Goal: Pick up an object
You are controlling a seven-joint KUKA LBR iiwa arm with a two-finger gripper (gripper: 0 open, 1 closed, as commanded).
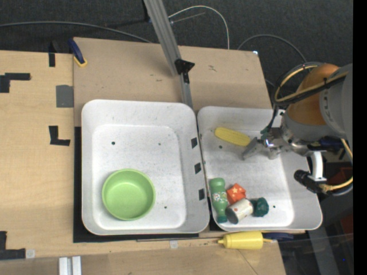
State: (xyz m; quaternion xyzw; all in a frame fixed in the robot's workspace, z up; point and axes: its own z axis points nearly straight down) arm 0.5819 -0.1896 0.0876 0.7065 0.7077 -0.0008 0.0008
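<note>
The right bin holds a yellow corn-like piece near its back. At its front lies a cluster: a green bottle, a small orange-red object, a white-grey cylinder and a dark green object. My gripper hangs low over the back of the right bin, just right of the yellow piece. It looks open, with nothing between its fingers. The arm's wrist covers the bin's right rim.
In the left bin, a green bowl sits at the front left. Outside the right bin, a yellow bottle lies along the front edge. A grey pole slants down to the divider between the bins.
</note>
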